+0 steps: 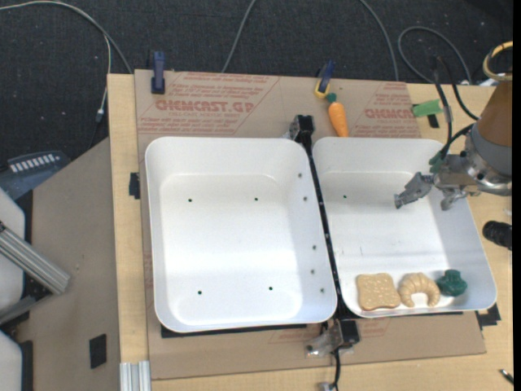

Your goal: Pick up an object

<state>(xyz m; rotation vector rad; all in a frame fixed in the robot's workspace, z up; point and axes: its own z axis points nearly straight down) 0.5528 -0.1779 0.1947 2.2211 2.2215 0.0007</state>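
Along the near edge of the right bin (391, 235) lie a square cracker-like toast piece (377, 291), a croissant (418, 289) and a small green piece that looks like broccoli (452, 283). My gripper (429, 195) hangs over the far right part of that bin, well above and behind the three pieces. Its two fingers stand spread apart with nothing between them, one finger (412, 191) pointing left, the other (451, 199) nearer the bin's right wall.
The left bin (236, 235) sits beside the right one, with a black clamp (303, 126) at their far joint. A toy carrot (337, 117) lies on the cardboard behind the bins. Cables run across the dark floor at the back.
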